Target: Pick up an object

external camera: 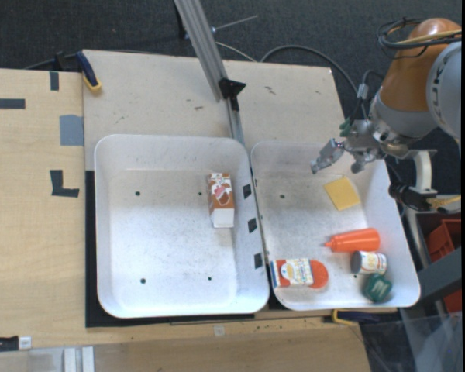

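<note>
Sponge (342,193) — a yellow square — lies flat in the right bin (294,208). The hand (326,160) hangs just above and left of the sponge, apart from it, nothing between its fingers; how wide they stand I cannot tell. Below the sponge: an orange bottle (354,242) and a small jar (370,263).

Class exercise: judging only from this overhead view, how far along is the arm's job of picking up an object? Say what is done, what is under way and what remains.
Done: nothing looks lifted; the yellow block, orange bottle and small jar lie in the right bin, the carton in the left bin.
Under way: the end effector hangs above the right bin near the yellow block, holding nothing visible.
Left: descend, grasp, lift.
</note>
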